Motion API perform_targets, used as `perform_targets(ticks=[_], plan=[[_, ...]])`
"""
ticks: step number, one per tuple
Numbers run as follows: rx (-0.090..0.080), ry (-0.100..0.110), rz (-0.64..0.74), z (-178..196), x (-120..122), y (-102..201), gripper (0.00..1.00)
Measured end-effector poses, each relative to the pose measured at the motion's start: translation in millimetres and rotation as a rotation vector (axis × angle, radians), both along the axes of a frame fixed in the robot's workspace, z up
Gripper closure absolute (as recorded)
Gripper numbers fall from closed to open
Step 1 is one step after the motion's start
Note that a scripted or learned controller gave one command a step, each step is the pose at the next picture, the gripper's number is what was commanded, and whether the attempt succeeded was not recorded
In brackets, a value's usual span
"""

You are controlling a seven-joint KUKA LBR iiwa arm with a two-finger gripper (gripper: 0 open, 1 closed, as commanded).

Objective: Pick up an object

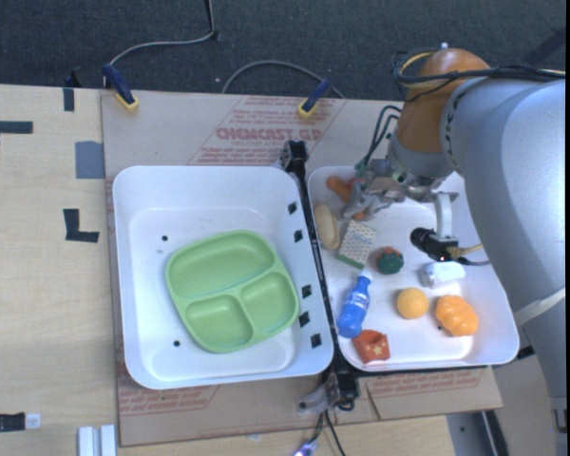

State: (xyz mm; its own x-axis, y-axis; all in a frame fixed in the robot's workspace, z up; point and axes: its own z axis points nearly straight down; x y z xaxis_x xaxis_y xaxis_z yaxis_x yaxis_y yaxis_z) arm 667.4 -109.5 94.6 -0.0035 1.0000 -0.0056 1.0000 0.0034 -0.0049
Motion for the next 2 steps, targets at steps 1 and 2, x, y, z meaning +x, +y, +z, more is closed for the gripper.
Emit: perform_targets(ticks=[1,2], plan=[[0.005,-0.005,-0.003,70.3,-78.2,13.6,1.00],[0.005,-0.004,-0.003,69.7,-78.6,13.8,0.00]])
